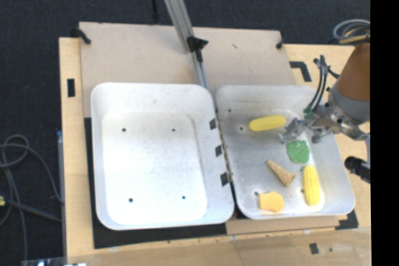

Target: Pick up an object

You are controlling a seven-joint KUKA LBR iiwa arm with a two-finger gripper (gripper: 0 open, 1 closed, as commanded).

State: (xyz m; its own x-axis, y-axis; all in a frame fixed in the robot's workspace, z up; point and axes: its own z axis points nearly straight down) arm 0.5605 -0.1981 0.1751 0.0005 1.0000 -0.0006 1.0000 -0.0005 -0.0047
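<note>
Two white bins (pixel 156 96); two corn cobs (pixel 267 124), one green piece (pixel 298 151), one cone (pixel 280 172), one yellow chunk (pixel 271 202).

A robotics lab: bench (pixel 75 134) with white bins (pixel 156 96), loose cables (pixel 25 159)

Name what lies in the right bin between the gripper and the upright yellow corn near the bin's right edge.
The green piece lies between the gripper and that corn, as the camera view shows.
</note>
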